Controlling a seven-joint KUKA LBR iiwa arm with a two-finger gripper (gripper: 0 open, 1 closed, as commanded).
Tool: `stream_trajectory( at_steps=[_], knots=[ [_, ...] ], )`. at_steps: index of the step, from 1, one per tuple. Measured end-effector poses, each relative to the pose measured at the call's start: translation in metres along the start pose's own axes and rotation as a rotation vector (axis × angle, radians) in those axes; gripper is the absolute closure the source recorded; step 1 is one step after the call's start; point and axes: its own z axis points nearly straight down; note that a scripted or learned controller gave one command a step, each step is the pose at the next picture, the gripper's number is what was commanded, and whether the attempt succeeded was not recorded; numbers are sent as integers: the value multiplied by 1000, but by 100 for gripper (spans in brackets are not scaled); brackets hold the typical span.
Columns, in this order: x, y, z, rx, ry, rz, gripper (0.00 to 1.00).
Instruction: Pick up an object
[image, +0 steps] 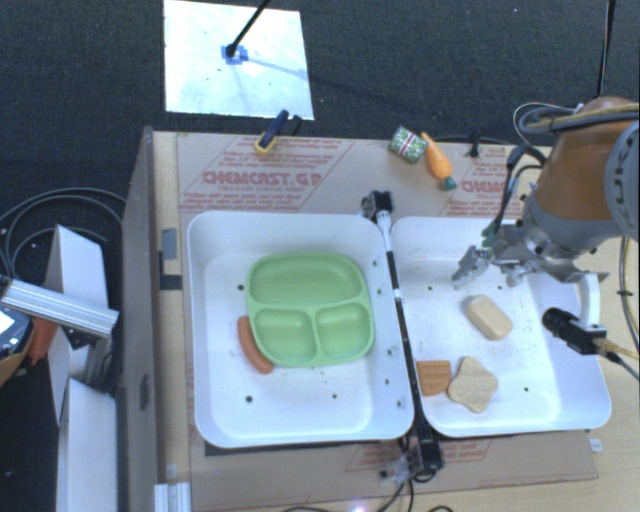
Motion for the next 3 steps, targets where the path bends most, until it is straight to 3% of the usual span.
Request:
stream_trajectory(
  at_steps=[1,2,3],
  knots=[
    [-41,10,103,0,-1,2,0],
    [-40,11,93,-2,-1,1,100],
    [-40,11,93,-2,-1,1,0]
  ],
)
